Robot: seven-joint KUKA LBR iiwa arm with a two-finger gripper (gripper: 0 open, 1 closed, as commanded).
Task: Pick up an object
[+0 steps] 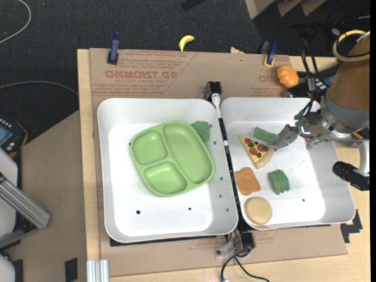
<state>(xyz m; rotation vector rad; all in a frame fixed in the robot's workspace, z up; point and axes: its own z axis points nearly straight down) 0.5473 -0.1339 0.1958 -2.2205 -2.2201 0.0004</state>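
The right bin (329, 207) holds a pizza slice (255, 150), a dark green piece (264, 134), an orange-brown toast piece (247, 180), a ridged green piece (279, 181) and a round tan bun (258, 210). My gripper (286, 137) hangs low over that bin's upper middle, just right of the dark green piece and the pizza slice. I see nothing held in it. The grey arm with its orange band comes in from the right edge.
The left bin (117, 157) carries a green divided plate (171, 157), with a small green item (201, 129) at its upper right edge. Outside the bins lie a small orange toy (287, 76) and a yellow banana (186, 41). Blue clamps (113, 49) grip the board's far edge.
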